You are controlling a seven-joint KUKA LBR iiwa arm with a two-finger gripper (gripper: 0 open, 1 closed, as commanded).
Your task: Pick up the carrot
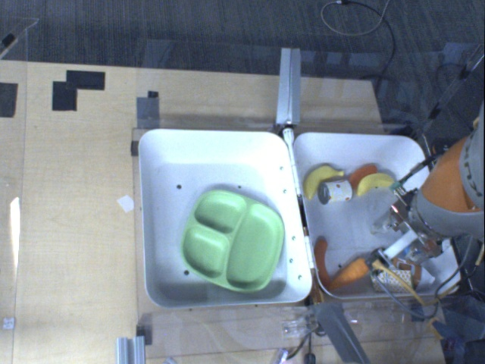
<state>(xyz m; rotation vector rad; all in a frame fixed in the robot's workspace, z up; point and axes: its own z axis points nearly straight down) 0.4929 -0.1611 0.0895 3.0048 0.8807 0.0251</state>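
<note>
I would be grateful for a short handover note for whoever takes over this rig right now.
Gripper: over the right bin, near the carrot; its state is unclear from this view.
Carrot: lying in the right bin by its near wall, not seen held.
Green plate: in the left bin.
Done: nothing visible.
Left: grasp the carrot and lift it.

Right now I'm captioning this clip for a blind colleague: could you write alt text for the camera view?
A robot arm reaches from the right over the right white bin, its gripper close to a carrot lying by the bin's near wall. The left white bin holds a green divided plate.
</note>
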